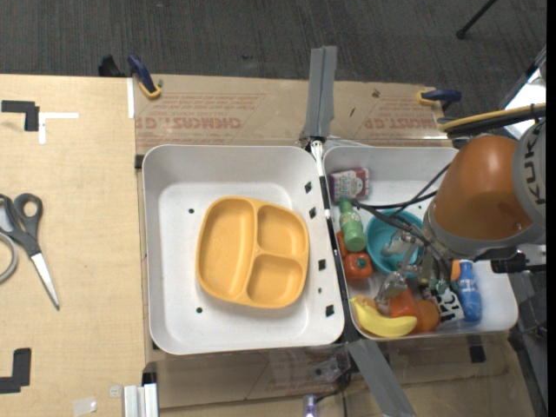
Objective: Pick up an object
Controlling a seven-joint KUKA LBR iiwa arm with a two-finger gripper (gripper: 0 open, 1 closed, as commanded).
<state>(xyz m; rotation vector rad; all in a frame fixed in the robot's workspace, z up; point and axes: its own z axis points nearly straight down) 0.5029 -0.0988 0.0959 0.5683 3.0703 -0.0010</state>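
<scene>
— Metal and cables are all I can make out of the claw [407, 266]; it hangs low in the right bin [495, 315], under the orange band of the arm [486, 189]. Can you read its state?

— No. The wrist covers it from above, so I cannot tell if it is wide or narrow, and I see nothing that sits clearly inside it.

— Which object is the closest one, then?

— The teal bowl [382, 237], I think. It lies just beside the claw, toward the left, and part of its rim is hidden by the claw's body. Directly toward the near wall of the bin there is an orange-red object [415, 309] (a cup or a fruit, too hidden to name), and it seems to touch the banana [382, 321].

— How does the banana lie?

— Its long axis runs about left to right, along the near wall, curved upward at the ends. It is yellow and smooth. From the claw it lies toward the near-left corner.

— And further out?

— A tomato [357, 266] and a green bottle [351, 224] stand against the left wall of that bin; a blue bottle [467, 292] is on the other side of the claw. In my judgement the bowl or the orange-red object needs the shortest move.
</scene>
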